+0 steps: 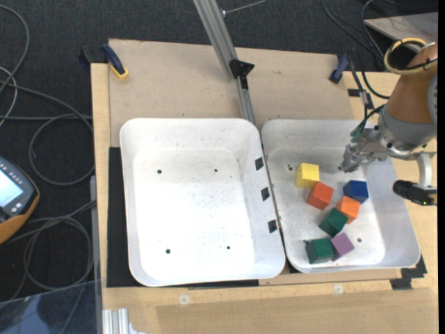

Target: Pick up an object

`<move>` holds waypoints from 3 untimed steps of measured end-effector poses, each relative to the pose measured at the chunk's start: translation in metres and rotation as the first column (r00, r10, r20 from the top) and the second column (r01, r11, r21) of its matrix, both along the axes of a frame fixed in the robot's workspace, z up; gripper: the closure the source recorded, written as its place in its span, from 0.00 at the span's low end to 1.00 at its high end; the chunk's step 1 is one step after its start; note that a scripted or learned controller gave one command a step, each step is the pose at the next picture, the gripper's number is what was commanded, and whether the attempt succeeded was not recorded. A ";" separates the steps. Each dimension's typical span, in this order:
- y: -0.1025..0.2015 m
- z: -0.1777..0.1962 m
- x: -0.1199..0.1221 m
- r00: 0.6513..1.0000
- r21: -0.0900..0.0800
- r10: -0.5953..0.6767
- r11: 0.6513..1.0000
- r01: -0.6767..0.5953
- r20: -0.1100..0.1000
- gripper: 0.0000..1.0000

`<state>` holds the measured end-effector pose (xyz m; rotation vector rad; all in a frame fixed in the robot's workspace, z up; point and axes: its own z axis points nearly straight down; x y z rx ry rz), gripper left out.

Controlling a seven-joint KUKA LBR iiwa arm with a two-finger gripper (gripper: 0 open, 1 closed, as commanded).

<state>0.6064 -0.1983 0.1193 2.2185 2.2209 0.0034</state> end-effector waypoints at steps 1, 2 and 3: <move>0.003 0.065 0.000 1.000 -0.002 0.000 1.000 0.000 0.005 1.00; 0.002 0.130 0.000 1.000 -0.003 0.001 1.000 -0.001 0.006 1.00; 0.002 0.137 0.001 1.000 -0.001 0.000 1.000 0.000 0.000 1.00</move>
